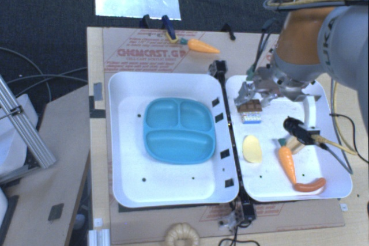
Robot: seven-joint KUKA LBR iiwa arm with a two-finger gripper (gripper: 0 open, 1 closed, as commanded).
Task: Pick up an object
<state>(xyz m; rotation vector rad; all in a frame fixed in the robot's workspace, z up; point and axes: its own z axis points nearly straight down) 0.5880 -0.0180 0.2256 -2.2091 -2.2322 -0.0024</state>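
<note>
Down in the right bin (334, 178) we see a small brown block (249, 105) gripped between the fingers of the gripper (249, 102), near that bin's upper left corner. Below it lie a blue-and-white packet (251, 118), a pale yellow lemon (252, 148), a carrot (287, 163) and a sausage (310, 185). A blue divided plate (177, 130) sits in the left bin (124, 141)

bins (173, 80): smooth white plastic | divided plate (176, 129): matt blue plastic | bench board (144, 52): printed cardboard | carrot (287, 163): glossy orange plastic | arm shell (346, 37): smooth grey
</note>
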